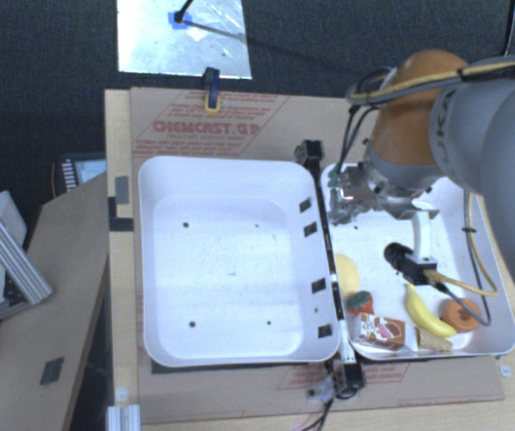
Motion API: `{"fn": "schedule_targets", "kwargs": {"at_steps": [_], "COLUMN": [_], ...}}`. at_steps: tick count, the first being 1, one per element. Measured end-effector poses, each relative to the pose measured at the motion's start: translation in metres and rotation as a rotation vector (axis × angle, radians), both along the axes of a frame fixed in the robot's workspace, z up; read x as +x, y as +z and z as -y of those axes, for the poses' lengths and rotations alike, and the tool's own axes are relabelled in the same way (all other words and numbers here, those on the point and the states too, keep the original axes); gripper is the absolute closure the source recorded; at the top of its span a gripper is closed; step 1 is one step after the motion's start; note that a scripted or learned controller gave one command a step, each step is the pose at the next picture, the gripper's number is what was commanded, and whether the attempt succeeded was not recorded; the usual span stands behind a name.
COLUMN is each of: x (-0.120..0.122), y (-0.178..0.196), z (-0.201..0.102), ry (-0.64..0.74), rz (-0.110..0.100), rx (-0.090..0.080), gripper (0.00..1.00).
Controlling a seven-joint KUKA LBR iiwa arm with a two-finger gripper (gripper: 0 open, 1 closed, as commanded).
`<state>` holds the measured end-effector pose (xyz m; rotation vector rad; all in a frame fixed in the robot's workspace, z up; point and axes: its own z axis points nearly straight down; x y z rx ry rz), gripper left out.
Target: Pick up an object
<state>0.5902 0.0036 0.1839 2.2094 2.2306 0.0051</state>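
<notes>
1. Toys sit bunched in the near corner of the right bin (500,330): a small red and white box (381,330) right at the front wall, a banana (428,311) just beside it, and an orange ring-shaped thing (461,314) touching the banana's far end.
2. Bit further back, a little red piece (359,303) sits just above the box, and a pale yellow lemon-ish thing (347,273) is tucked against the divider wall.
3. Left bin (230,259) is right next to it, the two walls touching along the middle, with black clips down that seam.
4. Gripper (347,197) is over the far left part of the right bin, close to the divider and well apart from the toy pile. Honestly can't tell how its tips are set, it's just a shiny blur, and I see nothing in it.
5. Arm (473,124) comes in from the right, grey with the orange band (414,106) above the wrist, cables looping off it.
6. Cardboard sheet (212,119) with red print lies under both bins, and past that a shiny metal plate (183,25) on the dark floor.
</notes>
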Motion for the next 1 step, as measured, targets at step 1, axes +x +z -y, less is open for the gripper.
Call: {"fn": "schedule_targets", "kwargs": {"at_steps": [1], "x": [-0.0005], "y": [0.0109], "z": [0.0029], "ry": [-0.002], "rz": [0.001], "rx": [0.000], "gripper": [1.00]}}
